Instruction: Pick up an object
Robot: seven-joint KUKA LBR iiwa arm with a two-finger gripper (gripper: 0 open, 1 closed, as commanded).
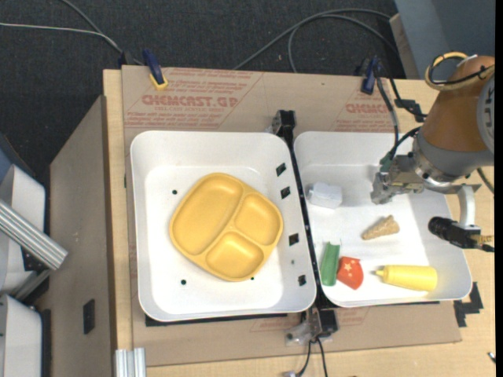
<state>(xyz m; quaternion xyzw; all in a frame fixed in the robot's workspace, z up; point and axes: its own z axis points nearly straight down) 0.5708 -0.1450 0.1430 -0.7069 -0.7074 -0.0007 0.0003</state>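
Tan wedge-shaped crust piece (381,227) lies loose in the right white bin (357,159), just below the pincer (384,195), whose grip I cannot tell, with a red pepper (350,272) and yellow bottle (406,276) nearer, so nothing looks lifted yet.

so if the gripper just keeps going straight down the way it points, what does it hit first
Probably the bare floor of the right bin. The gripper points down beside the tan wedge-shaped piece, not over it, though depth is hard to judge here.
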